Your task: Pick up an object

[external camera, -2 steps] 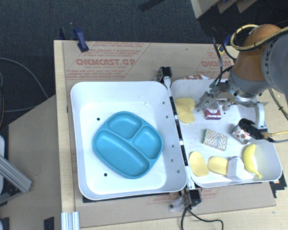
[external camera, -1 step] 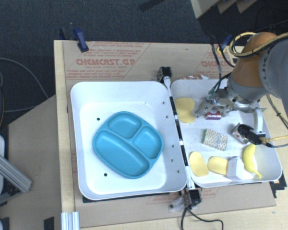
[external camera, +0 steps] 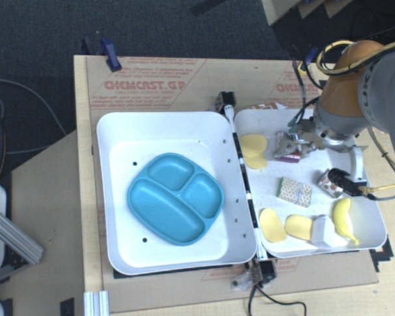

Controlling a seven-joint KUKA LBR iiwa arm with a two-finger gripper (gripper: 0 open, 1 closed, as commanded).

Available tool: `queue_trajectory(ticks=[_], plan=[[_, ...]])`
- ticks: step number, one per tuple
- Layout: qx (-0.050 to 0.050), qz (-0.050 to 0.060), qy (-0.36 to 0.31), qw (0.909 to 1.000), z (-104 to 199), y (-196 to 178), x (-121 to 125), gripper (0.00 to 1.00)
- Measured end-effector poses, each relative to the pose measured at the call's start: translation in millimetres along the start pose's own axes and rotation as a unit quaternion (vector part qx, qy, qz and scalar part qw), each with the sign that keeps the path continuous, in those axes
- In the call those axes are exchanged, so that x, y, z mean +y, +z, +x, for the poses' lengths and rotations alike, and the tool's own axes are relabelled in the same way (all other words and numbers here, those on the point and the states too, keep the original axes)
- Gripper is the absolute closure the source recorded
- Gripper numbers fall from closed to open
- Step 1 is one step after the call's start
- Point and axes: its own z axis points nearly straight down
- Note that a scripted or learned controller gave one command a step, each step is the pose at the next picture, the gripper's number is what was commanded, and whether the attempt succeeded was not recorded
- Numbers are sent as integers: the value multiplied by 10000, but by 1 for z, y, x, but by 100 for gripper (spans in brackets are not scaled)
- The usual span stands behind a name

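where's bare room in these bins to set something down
Left bin: bare floor rings the blue divided plate, widest along the far wall. Right bin: crowded; a small bare patch lies between the patterned packet and the banana.

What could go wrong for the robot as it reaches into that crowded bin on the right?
1. The gripper sits low at the far end of the right bin, over a small dark reddish item; a poor grasp might just nudge it.
2. A yellow piece lies close by and could get bumped.
3. The bin's far wall is close to the gripper, so a collision seems possible.
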Motion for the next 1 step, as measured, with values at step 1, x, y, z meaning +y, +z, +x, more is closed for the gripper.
queue_trajectory(ticks=[1], plan=[[11,8,-7,10000,84,-90,-86,100]])
